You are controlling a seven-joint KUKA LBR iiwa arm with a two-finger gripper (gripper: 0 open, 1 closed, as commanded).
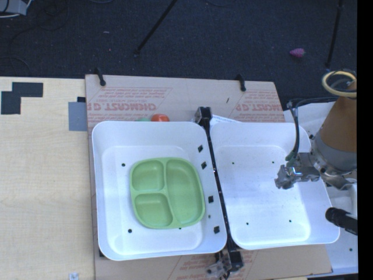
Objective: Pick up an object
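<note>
**Gripper sits over the right bin, the tray lies in the left**

The gripper (285,177) hangs over the right-hand part of the right bin (256,238), near that bin's far right wall. How its tool is set cannot be told from this view: the end of the arm is small and blurred, and nothing can be seen held in it. The only clear candidate for picking, a green divided tray (167,192), lies flat in the middle of the left bin (111,238), well apart from the gripper and across the black divider (213,179) that joins the two bins.

The main risk is probably a close on nothing. The floor of the right bin beneath the gripper looks bare apart from small dark spots, so a descent here would likely meet only plastic. If the arm crosses to the tray instead, the tray's low, flat form offers little to pinch; a grasp on its thin rim could slip, or merely tilt and push the tray along the bin floor.
</note>
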